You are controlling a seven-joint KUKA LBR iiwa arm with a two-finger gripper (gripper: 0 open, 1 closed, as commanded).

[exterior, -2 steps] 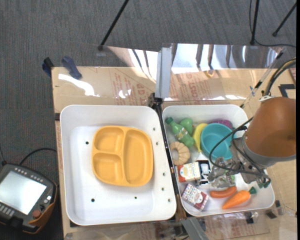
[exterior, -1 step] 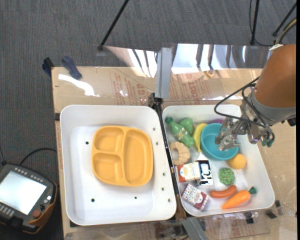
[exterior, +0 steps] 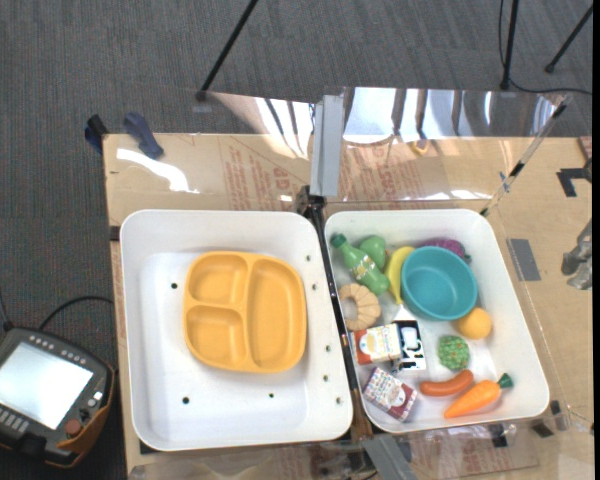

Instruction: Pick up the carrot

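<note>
The carrot (exterior: 477, 396) is orange with a green top. It lies in the front right corner of the right bin (exterior: 515, 298), its green end pointing right. A red sausage (exterior: 446, 384) lies right next to it on its left. A grey piece of my gripper (exterior: 581, 258) shows at the view's right edge, outside the bin, well to the right of the carrot and farther back. Nothing is held there that I can see.
The right bin also holds a teal bowl (exterior: 438, 281), an orange fruit (exterior: 473, 323), a green ball (exterior: 453, 352), a green bottle (exterior: 358, 260), a bagel (exterior: 359, 305) and two small cartons (exterior: 380, 343). A yellow divided plate (exterior: 246, 310) sits in the left bin (exterior: 150, 368).
</note>
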